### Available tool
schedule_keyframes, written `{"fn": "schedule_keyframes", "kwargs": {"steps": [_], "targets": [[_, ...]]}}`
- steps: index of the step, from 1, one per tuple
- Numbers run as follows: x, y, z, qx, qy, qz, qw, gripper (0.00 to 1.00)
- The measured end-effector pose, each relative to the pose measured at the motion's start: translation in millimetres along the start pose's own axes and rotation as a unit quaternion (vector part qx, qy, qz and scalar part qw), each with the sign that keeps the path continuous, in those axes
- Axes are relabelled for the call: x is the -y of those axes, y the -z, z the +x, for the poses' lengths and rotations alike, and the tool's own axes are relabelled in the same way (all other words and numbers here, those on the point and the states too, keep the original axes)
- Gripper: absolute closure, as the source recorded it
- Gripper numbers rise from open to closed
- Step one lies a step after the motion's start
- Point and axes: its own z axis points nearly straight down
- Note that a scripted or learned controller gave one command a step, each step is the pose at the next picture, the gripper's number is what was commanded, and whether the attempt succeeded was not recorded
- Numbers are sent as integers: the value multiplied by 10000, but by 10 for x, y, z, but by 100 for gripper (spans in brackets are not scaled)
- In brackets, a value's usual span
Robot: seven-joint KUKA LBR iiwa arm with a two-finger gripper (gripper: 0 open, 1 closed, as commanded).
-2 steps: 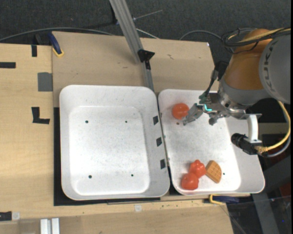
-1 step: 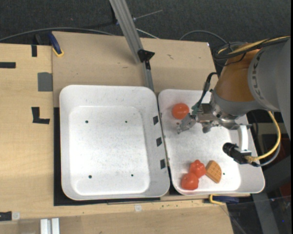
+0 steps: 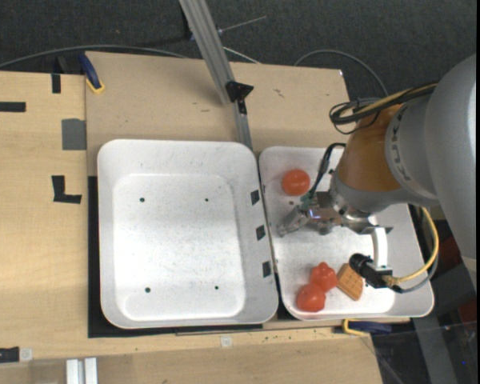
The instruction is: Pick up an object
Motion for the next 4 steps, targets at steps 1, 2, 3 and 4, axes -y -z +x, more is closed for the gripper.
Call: {"fn": "schedule_keyframes", "kwargs": {"steps": [1,2,3,4], "targets": [[-1,-13,4,2,1,-37,10000,0],[1,85,11,-2,5,-32,10000,100],[-71,533,-6,3,1,-55,10000,100],[-178,1074,20,5,5,-65,10000,100]]}}
